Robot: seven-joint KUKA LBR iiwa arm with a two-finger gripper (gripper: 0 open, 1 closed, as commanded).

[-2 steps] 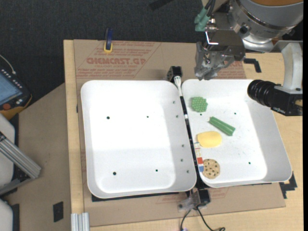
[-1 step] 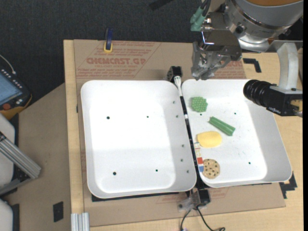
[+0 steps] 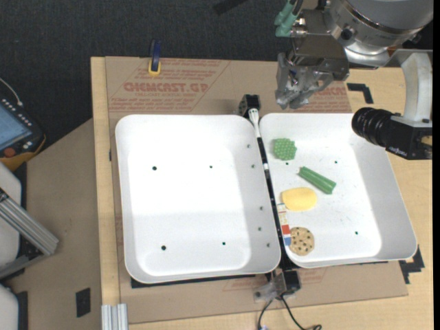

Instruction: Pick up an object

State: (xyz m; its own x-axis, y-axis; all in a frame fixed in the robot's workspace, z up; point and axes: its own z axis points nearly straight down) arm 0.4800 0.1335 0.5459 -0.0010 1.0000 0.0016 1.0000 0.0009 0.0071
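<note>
Green and nubbly, the small round toy (image 3: 284,148) nearest your claw lies in the right bin (image 3: 385,205), close to its upper left corner. Your gripper (image 3: 300,96) hangs above the bin's far rim, up and slightly right of that piece, well apart from it and touching nothing you can see. Whether the claw is spread or pressed together you cannot tell; the tips blur into the dark metal of the wrist.

Just below and right of the nubbly piece you have a green stick-shaped toy (image 3: 317,180), lying at a slant. Beneath that sits a yellow lump (image 3: 300,199), hard by the bin's left wall, and lower still a round cookie with dark chips (image 3: 301,240), near the bottom left corner. All four keep to the left half of that bin.

To the left you have the left bin (image 3: 189,198), its floor marked with a few dark dots. Brown cardboard (image 3: 179,84) under both bins carries red lettering that reads roughly "CHEMCAST", the rest unclear.
</note>
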